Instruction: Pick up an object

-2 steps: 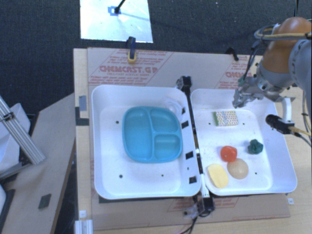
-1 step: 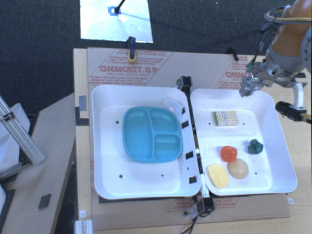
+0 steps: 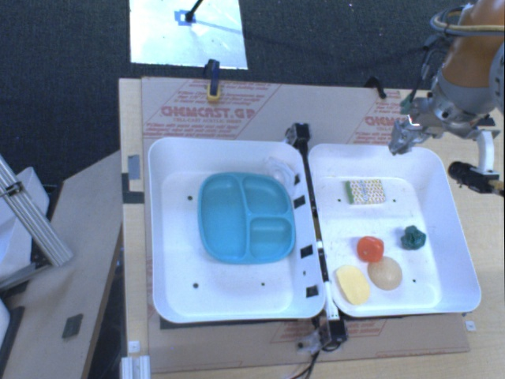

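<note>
The right bin (image 3: pixel 442 212) holds a patterned sponge-like pad (image 3: pixel 364 191), a red tomato-like object (image 3: pixel 370 248), a tan round object (image 3: pixel 385 273), a yellow piece (image 3: pixel 353 284) and a small dark green object (image 3: pixel 413 238). My gripper (image 3: pixel 402 139) hangs above the far edge of the right bin, well clear of all the objects. Nothing shows between its fingers.
The left bin (image 3: pixel 170 212) holds a blue divided plate (image 3: pixel 246 217) and a small clear object (image 3: pixel 278 166) at its far right. Black clips run along the seam between the bins (image 3: pixel 309 212). A yellow clamp (image 3: pixel 213 81) sits beyond the bench's far edge.
</note>
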Robot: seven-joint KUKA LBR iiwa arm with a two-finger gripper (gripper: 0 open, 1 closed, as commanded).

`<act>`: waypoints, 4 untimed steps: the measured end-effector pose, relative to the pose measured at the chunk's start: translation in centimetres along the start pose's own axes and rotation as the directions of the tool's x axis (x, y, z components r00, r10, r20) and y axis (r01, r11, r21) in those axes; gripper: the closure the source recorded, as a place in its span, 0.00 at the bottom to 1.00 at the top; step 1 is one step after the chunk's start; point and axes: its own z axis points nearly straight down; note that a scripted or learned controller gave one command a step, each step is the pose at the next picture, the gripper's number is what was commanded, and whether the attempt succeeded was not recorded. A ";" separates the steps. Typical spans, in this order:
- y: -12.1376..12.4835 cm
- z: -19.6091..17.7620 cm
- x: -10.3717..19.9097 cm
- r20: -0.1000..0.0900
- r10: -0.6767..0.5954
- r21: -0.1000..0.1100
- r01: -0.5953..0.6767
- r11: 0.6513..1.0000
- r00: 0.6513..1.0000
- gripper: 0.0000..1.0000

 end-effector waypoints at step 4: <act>-6.4 0.2 19.1 -0.002 -0.004 0.005 0.004 1.000 1.000 1.00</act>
